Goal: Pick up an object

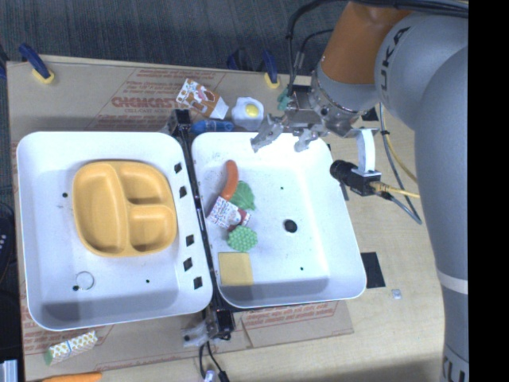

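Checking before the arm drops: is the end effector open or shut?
Open. The end effector hangs over the right white bin's far rim with its two grey fingers spread apart, nothing between them.

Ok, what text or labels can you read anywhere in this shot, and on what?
"KUKA" in part, on the grey arm.
Red print on the cardboard sheet behind the bins: too blurred to read.
Small packet in the right bin: print too small.
Carton behind the bins: unreadable.

yellow tray [123,207], orange sausage [230,178], white bins [334,273], green-checked toy [242,239]
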`<state>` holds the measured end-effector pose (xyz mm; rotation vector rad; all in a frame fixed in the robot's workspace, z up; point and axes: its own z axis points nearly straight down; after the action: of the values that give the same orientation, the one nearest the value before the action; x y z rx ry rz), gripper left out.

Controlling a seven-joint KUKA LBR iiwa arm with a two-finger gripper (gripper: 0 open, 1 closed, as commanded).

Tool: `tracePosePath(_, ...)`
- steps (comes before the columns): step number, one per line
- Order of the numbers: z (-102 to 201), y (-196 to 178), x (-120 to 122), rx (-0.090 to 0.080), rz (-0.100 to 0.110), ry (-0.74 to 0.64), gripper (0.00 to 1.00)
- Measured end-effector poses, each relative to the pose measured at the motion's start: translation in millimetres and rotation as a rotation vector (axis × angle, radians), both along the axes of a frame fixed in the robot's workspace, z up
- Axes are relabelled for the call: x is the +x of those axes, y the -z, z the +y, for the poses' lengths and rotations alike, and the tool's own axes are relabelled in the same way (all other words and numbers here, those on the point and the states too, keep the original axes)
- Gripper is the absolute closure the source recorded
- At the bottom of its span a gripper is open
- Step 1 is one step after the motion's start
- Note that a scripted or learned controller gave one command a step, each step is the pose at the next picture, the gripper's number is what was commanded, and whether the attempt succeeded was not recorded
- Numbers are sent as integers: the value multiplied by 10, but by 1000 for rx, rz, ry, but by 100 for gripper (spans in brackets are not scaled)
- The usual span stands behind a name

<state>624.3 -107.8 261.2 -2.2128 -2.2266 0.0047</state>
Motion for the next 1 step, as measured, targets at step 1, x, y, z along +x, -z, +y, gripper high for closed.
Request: tracePosePath(1, 59, 1669, 72, 1, 5, -108, 0)
